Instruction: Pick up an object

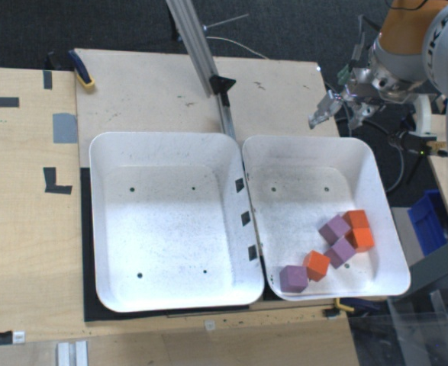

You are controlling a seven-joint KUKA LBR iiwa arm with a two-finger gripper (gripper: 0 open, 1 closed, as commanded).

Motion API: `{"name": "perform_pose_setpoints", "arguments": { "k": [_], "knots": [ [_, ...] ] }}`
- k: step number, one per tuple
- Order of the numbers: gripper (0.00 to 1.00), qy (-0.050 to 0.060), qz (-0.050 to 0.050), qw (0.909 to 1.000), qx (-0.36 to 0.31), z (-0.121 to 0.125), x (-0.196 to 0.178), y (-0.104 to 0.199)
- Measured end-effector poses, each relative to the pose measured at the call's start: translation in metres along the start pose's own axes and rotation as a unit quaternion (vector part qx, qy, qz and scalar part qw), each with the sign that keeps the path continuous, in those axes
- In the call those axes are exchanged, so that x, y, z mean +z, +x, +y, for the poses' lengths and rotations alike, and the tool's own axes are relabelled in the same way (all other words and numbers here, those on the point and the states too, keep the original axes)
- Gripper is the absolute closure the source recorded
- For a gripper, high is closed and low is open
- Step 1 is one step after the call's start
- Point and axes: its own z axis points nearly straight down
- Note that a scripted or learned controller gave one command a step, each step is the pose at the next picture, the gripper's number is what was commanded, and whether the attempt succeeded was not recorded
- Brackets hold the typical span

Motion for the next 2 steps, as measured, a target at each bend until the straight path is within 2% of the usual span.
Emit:
{"name": "perform_pose_setpoints", "arguments": {
  "k": [1,2],
  "knots": [
    [0.0,-0.003,0.0,1.0,0.0,0.001,-0.035,0.004],
    [0.0,0.0,0.0,1.0,0.002,-0.037,-0.034,-0.021]
  ]
}}
